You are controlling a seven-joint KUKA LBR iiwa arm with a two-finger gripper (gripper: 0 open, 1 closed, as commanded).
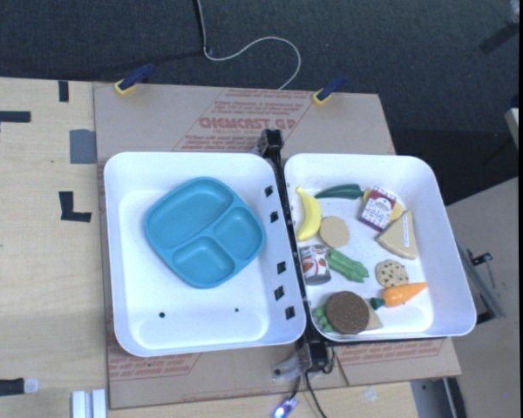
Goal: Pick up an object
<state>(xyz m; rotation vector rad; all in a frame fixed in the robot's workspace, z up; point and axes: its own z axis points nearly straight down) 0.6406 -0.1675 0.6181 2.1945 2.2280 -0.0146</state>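
The right bin point(436, 200) holds several toy foods. A yellow banana point(309, 213) lies at its left side beside a tan round cookie point(335, 232). A green pepper point(338, 192) sits at the back, and a red carton point(378, 208) stands near a sandwich wedge point(401, 236). Toward the front are a small can point(315, 264), a green pea pod point(347, 265), a chocolate-chip cookie point(390, 273), an orange carrot point(404, 293) and a burger point(347, 313).
The left bin point(126, 233) contains a blue divided plate point(204, 231). Both bins rest on a cardboard sheet point(235, 120) held by clamps point(134, 78). A white cable point(248, 49) loops over the dark floor behind.
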